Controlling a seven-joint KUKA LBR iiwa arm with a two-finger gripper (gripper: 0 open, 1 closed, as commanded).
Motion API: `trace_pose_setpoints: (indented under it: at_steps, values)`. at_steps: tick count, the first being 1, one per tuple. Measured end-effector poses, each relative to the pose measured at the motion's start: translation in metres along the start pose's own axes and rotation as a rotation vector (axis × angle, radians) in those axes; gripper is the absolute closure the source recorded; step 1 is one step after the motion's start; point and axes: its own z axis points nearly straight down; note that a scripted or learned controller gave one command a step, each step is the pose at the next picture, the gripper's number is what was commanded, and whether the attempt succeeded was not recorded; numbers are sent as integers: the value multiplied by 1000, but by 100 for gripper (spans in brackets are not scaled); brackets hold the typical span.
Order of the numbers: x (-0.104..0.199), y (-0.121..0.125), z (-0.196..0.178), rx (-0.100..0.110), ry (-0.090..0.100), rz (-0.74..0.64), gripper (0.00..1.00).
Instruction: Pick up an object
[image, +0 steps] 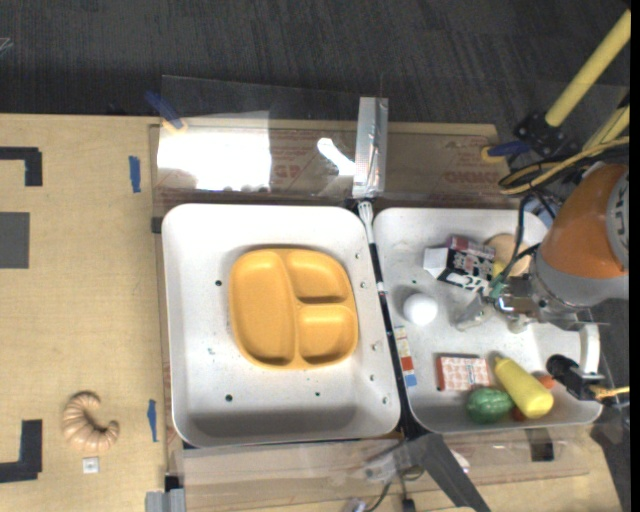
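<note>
- The gripper (478, 300) hangs low in the right bin (400, 235); whether it is apart or together cannot be told.
- Candidate objects crowd it: white ball (420, 309) at its 9 o'clock, black-and-white packet (465, 262) at 11, yellow bottle (525, 387) and green piece (489, 404) toward 5.
- A descent between them risks closing on nothing, or nudging the ball away.

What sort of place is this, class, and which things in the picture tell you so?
Most likely a robotics lab test bench: a grey and orange robot arm reaches over two white bins, one holding a yellow divided tray, the other toy food such as a banana, with blue tape marks on the board.
</note>
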Motion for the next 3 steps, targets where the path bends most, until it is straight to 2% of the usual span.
trace_pose_setpoints:
  at_steps: [1,2,3]
  values:
    - [41,42,-60,1,1,77,0]
    - [36,98,-22,-20,-1,95,0]
    - [40,126,-6,3,-8,44,0]
